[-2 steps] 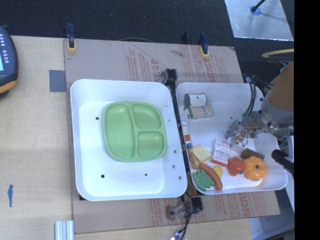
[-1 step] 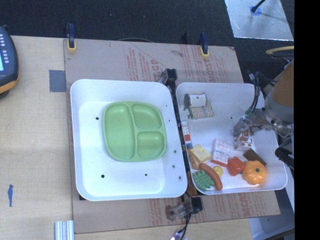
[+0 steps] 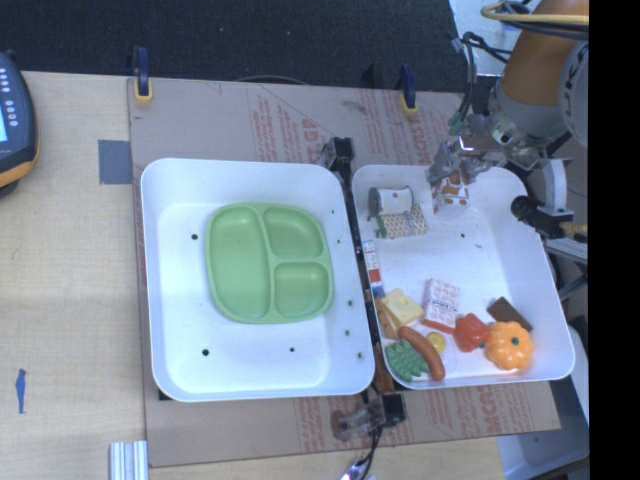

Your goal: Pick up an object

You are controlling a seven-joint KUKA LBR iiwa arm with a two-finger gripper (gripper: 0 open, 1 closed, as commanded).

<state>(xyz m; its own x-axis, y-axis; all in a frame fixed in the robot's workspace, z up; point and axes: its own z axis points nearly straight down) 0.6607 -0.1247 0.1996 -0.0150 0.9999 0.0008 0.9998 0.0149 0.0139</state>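
Note:
My gripper [image 3: 451, 171] hangs over the far side of the right bin [image 3: 545, 268], reaching in from the upper right. A small white and orange packet [image 3: 454, 194] sits between its fingers, just below the tips, and the fingers are shut on it. Other objects lie in the right bin: a grey and patterned box [image 3: 393, 213], a yellow wedge [image 3: 403, 306], a pink and white packet [image 3: 441, 299], a red pepper [image 3: 468, 331], an orange pumpkin [image 3: 508, 346], a brown piece [image 3: 508, 313] and a sausage [image 3: 423, 353] on a green leaf shape [image 3: 402, 365].
The left bin [image 3: 170, 298] holds a green divided plate [image 3: 268, 262]. A striped stick [image 3: 372, 265] lies along the right bin's left wall. A black clamp [image 3: 341, 151] sits between the bins at the far edge. A device [image 3: 12, 118] rests on the bench's far left.

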